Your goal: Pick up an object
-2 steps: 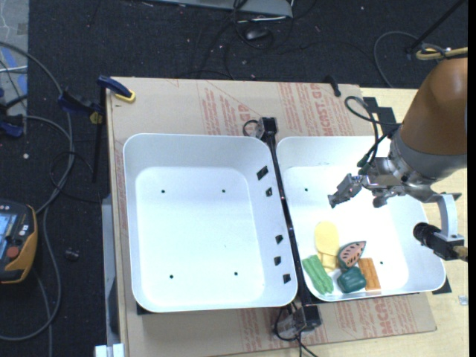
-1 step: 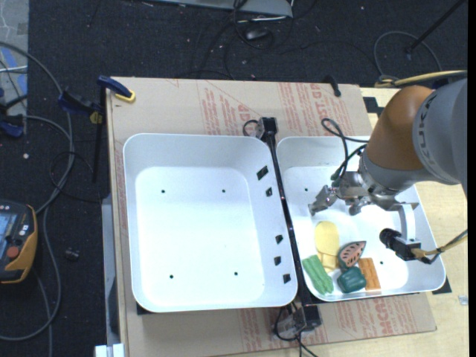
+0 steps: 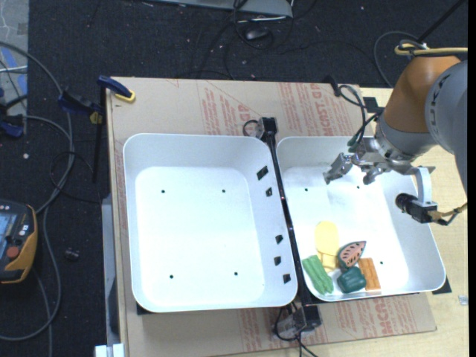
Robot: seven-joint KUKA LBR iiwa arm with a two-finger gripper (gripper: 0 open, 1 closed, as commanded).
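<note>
From my seat, the left bin sits mid-frame with nothing for me to grab. The right bin has the pile bunched at its lower edge: green pickle-looking piece, yellow block, watermelon slice, teal lump, orange stick, all touching or nearly so. They look like light, stiff plastic toys, probably slick. I'd go for the yellow block across its narrow sides, since it's the least crowded. The gripper hovers in the upper right, fingers spread, holding nothing, well apart from the pile.
</note>
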